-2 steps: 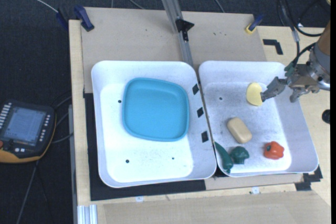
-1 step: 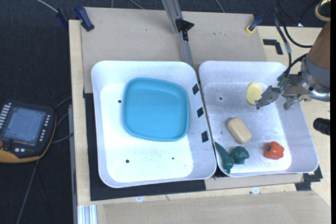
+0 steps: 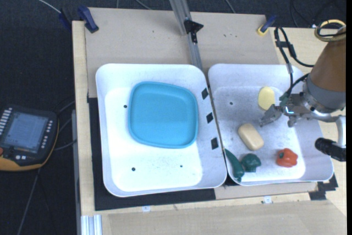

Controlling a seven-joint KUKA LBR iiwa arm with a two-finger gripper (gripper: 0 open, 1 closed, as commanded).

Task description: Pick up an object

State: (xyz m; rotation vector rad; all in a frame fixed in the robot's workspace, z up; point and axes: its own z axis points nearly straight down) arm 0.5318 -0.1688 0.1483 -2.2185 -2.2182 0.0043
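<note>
- While the gripper (image 3: pixel 280 114) hovers wide open and empty over the right bin (image 3: pixel 236 77), this looks like the approach step.
- Nearest target: the tan block (image 3: pixel 250 136) at its seven o'clock; descending and closing comes next.

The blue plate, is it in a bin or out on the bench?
In: the blue plate lies flat inside the left white bin.

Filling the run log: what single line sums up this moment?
tool over right bin | nothing seen held | nearest: yellow object, tan object | left bin: blue plate
</note>
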